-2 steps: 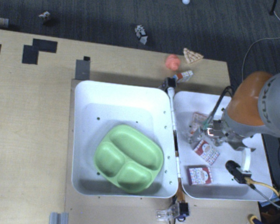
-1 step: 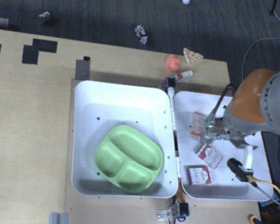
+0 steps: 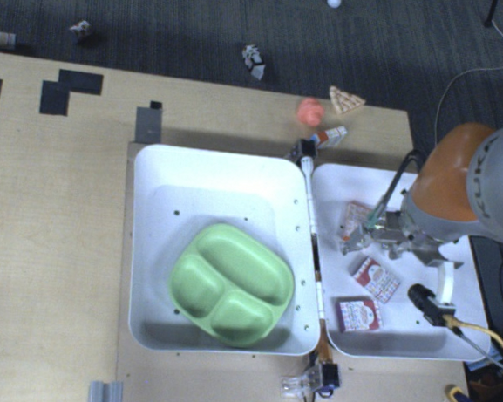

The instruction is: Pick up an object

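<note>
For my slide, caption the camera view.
Arm over right bin with packets; green tray in left bin.

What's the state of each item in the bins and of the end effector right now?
Green divided tray: lies tilted in the left bin, open side up.
Upper red-and-white packet: flat on the right bin floor, skewed.
Lower red-and-white packet: flat near the bin's front wall.
Clear wrapper: crumpled, beside the end effector.
End effector: low over the right bin; open or shut unclear.
</note>
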{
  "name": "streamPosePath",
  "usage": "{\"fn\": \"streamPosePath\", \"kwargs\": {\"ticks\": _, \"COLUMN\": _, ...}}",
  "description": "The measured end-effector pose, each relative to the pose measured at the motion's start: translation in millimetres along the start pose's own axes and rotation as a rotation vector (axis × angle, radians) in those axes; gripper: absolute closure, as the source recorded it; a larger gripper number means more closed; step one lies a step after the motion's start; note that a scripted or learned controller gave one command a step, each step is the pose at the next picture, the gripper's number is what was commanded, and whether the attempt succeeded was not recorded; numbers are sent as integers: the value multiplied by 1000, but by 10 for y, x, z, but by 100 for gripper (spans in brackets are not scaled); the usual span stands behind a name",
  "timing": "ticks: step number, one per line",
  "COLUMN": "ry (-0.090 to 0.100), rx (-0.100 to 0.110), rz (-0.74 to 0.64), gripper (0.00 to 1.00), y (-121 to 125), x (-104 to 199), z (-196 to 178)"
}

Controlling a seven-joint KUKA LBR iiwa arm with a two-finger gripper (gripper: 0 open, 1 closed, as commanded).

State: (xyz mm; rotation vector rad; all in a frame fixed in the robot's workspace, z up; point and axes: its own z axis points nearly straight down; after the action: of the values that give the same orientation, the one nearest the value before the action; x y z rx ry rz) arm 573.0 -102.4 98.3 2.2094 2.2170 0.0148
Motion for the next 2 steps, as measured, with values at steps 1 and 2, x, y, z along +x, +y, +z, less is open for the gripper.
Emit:
{"fn": "streamPosePath", "kwargs": {"ticks": 1, "ry": 0, "rx": 5, "rz": 2, "gripper": 0, "y": -765, "x": 120, "z": 99}}
{"fn": "streamPosePath", "kwargs": {"ticks": 2, "ry": -1, "rx": -2, "rz": 1, "gripper": 100, "y": -742, "x": 124, "z": -12}}
